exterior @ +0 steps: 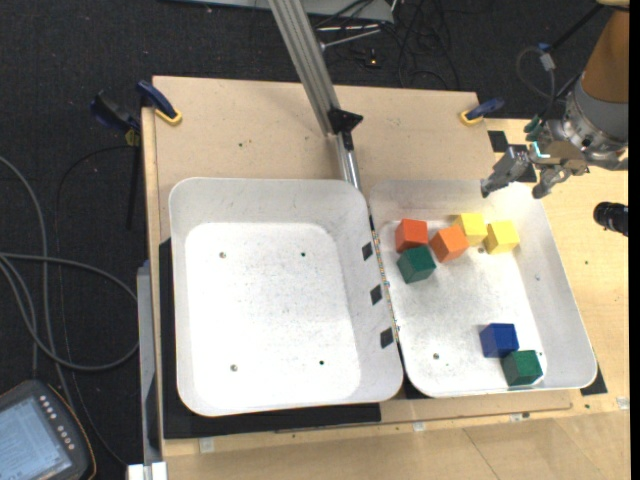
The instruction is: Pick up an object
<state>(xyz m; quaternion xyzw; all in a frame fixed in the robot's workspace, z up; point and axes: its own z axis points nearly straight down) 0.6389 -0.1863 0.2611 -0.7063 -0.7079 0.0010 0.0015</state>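
Seen from above, the arm's jaws [522, 176] hang over the far right corner of the right bin [560, 298], spread apart and gripping nothing — the two dark fingers point down and to the left, clear of every block. Below them, near the bin's far end, five blocks cluster: a red-orange block [411, 234] with a green block [416, 264] just in front of it, an orange block [449, 242] beside them, then a yellow block [472, 228] and a second yellow block [502, 235] farther right (the orange one appears to touch the first yellow, though the contact is hard to confirm). At the bin's near right corner a blue block [498, 339] sits against a second green block [522, 367]. The left bin [190, 268] lies alongside on the tan bench [260, 133], clamped at its far corners.
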